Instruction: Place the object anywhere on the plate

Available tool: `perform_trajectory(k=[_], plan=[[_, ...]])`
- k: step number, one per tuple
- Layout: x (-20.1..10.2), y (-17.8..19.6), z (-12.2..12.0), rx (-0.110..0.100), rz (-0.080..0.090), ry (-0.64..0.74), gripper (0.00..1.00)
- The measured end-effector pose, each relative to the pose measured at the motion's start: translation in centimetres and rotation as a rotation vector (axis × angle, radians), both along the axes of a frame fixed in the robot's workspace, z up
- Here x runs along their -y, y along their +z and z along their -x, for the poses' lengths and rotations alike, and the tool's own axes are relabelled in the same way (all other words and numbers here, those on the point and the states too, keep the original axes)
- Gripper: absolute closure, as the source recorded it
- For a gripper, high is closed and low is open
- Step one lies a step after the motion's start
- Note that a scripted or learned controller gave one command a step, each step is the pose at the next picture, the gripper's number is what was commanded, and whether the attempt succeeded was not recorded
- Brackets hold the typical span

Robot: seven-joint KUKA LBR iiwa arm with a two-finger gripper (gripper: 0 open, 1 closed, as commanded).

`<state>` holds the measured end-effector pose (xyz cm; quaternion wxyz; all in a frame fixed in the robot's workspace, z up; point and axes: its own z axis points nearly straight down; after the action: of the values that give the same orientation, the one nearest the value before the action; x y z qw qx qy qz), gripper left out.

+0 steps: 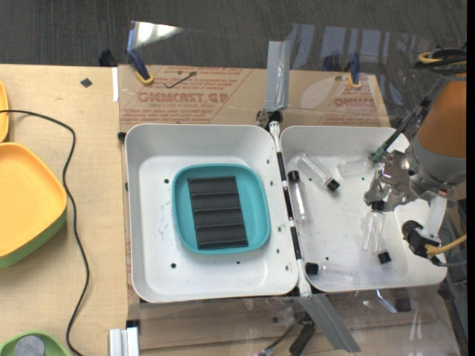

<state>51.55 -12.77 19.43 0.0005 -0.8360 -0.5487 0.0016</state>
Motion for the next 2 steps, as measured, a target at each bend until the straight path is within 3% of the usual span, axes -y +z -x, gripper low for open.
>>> perform_trajectory(k=[1, 2], plan=[[-9.7, -0.4, 0.9, -0.002, 0.0, 0.024, 1.0], [-18.5, -0.5, -2.1, -0.002, 0.001, 0.145, 1.0]])
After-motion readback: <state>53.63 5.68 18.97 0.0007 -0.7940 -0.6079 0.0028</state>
